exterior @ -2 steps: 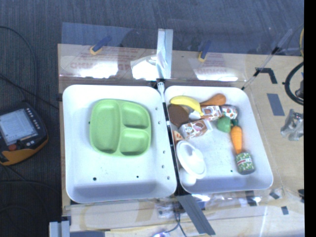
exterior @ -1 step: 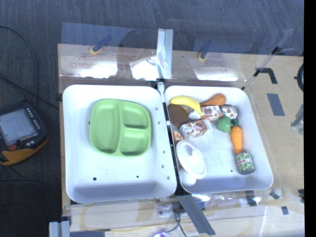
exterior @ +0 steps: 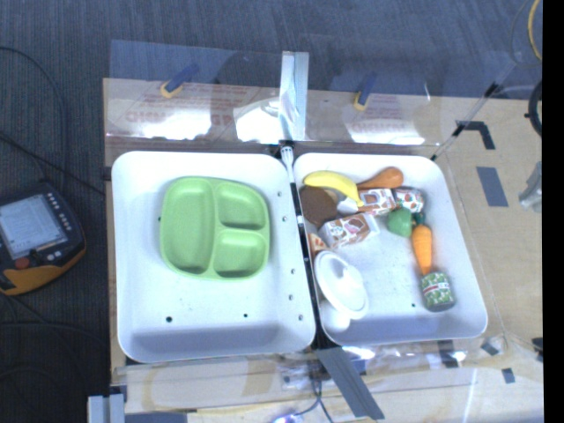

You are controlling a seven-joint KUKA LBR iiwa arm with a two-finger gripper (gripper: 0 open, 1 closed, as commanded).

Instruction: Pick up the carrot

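One carrot (exterior: 423, 246) lies in the right bin (exterior: 463, 263), near its right wall. It looks light, stiff and smooth; grip its orange middle. You cannot tell the gripper's state.

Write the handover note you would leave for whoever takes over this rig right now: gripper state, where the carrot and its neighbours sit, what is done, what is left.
Gripper: out of the bins, nothing held that the view shows.
Carrot: lying in the right bin, near its right wall, leafy green end pointing up-left, tip toward the green can just below it.
Neighbours: banana, brown pieces and small packets crowd the bin's upper part; a white cup sits at its lower left.
Left bin: holds the green divided plate.
Done: nothing yet; the carrot is untouched.
Left: bring the arm in, grasp the carrot, lift it.
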